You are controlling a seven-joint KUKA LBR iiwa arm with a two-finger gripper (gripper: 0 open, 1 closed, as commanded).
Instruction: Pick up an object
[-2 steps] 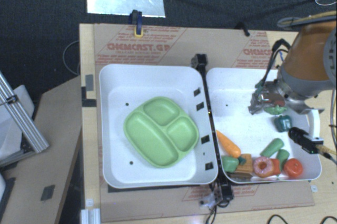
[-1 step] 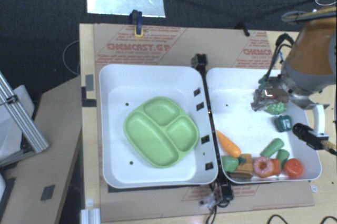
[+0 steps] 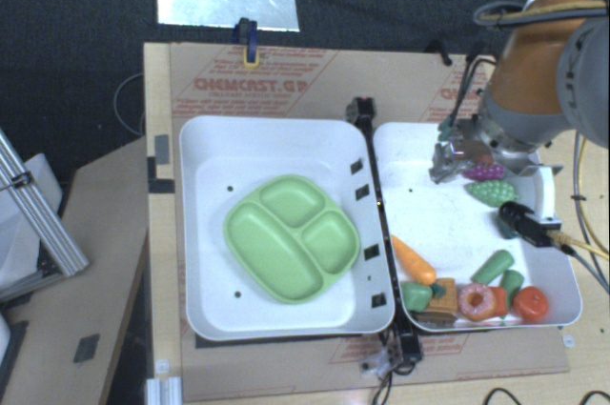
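I see the hand low over the far part of the right bin; whether its fingers are wide or narrow I cannot tell. Purple grapes lie just beside it on its right, with a green fruit touching them on the near side. The carrot and donut sit well apart, near the front rim.

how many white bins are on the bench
2. The left bin holds a green plate; the right bin holds the toy food, with the gripper over its far end.
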